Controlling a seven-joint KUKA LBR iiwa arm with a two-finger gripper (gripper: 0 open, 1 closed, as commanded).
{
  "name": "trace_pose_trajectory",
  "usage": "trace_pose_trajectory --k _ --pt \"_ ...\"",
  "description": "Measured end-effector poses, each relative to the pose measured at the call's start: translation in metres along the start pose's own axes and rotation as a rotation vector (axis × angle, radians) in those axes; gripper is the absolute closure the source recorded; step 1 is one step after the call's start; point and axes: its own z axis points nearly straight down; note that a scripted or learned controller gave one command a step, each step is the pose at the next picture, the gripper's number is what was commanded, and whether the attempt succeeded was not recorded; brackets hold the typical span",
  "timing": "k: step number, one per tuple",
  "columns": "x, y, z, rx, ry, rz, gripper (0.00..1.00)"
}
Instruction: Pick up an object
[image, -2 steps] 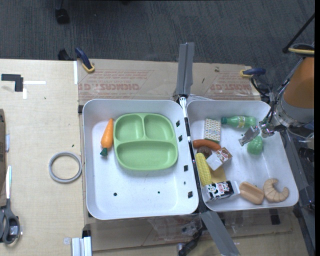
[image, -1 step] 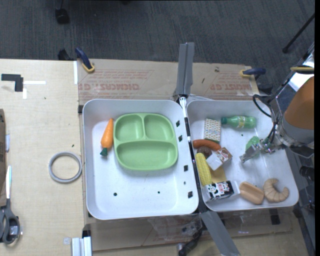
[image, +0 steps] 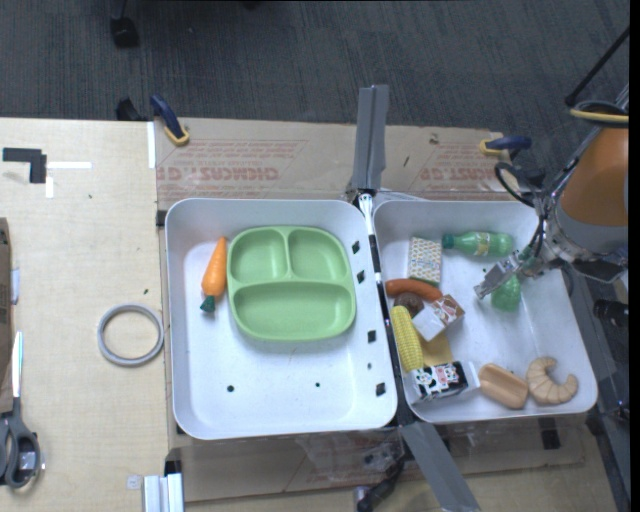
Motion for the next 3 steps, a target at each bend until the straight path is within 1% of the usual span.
trace_pose_trajectory --k 1,2,3 --pt "-0.002 0.0 -0.01 -0.001 -0.003 0.004 1.0" --pt "0.009 0.028 -0.059 0.002 -0.004 -0.002 1.0" --pt "-0.025 0.054 -0.091 0.001 -0.006 -0.352 1.0"
